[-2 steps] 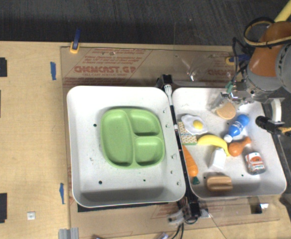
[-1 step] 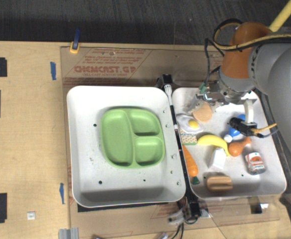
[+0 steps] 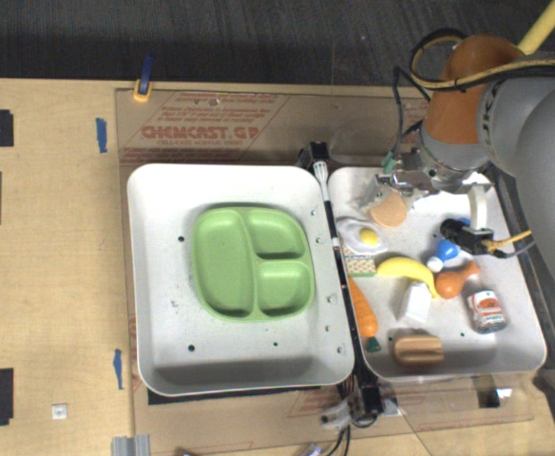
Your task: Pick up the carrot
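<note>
A: Where's the carrot (image 3: 361, 312)?

B: It lies along the left wall of the right bin (image 3: 529, 335), just right of the bin with the green plate (image 3: 254, 259), and below the banana (image 3: 406, 272).

A: And your tool (image 3: 398, 180)?

B: It hangs up at the bin's far end, well apart from the carrot. How wide it stands, you cannot tell. Bring it down across the carrot's middle, staying clear of the wall.

Even overhead light, bench bright. White bins (image 3: 154, 255) near blown out, soft glare on rims. Floor up top dark, grainy. Slight softness throughout; arm (image 3: 534, 112) at right edge blurry, casting faint shadow.
</note>
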Motion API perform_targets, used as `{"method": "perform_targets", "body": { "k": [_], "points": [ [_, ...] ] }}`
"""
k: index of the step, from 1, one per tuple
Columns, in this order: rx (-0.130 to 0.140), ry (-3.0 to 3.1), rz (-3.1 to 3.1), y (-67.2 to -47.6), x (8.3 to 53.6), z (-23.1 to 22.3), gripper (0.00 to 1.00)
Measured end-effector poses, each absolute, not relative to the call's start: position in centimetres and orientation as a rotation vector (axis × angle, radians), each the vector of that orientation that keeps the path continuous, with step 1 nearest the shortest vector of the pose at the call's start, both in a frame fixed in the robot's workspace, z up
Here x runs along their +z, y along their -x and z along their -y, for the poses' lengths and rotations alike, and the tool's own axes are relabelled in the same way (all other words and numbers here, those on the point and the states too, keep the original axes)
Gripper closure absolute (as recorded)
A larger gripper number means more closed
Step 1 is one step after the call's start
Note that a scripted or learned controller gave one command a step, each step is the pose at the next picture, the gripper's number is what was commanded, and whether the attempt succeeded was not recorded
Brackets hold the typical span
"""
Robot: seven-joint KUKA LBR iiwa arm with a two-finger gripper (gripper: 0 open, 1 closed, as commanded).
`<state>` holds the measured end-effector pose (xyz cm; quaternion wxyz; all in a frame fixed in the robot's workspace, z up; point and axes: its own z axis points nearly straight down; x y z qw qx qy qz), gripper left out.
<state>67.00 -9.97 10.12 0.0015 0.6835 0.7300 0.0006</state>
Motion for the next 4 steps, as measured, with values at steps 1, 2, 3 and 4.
{"method": "perform_targets", "body": {
  "k": [1, 2, 3, 4],
  "points": [
    [0.004, -2.14, -2.29, -67.1, 11.2, 9.9, 1.0],
    [0.001, -2.478, -1.934, -66.8, 8.9, 10.8, 1.0],
    [0.002, -2.472, -1.936, -67.0, 10.1, 10.8, 1.0],
    [0.003, -2.468, -1.935, -67.0, 11.1, 10.8, 1.0]
  ]
}}
